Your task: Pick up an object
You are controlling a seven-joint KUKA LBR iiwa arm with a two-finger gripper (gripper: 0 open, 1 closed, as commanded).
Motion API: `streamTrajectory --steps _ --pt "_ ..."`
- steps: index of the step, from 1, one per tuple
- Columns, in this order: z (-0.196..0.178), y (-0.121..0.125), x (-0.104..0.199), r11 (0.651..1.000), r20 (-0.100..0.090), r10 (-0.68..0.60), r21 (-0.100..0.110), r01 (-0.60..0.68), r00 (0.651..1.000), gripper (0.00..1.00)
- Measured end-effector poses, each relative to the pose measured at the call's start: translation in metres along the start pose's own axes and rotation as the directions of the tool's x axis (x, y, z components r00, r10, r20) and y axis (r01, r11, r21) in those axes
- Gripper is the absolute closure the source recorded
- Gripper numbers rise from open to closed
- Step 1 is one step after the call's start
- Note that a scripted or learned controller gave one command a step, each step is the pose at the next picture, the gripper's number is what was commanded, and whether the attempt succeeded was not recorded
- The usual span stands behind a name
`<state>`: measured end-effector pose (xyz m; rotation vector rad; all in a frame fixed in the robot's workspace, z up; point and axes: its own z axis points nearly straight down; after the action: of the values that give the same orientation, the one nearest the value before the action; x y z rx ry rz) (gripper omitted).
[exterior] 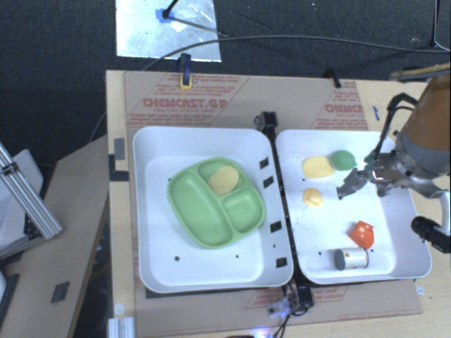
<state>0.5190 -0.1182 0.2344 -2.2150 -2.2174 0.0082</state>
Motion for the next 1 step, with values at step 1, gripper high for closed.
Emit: streamTrajectory --steps 1 --pt "-0.0049 0.0022 0.0002 1.000 0.002 -0.002 -0.010 0.002 1.000 0.00"
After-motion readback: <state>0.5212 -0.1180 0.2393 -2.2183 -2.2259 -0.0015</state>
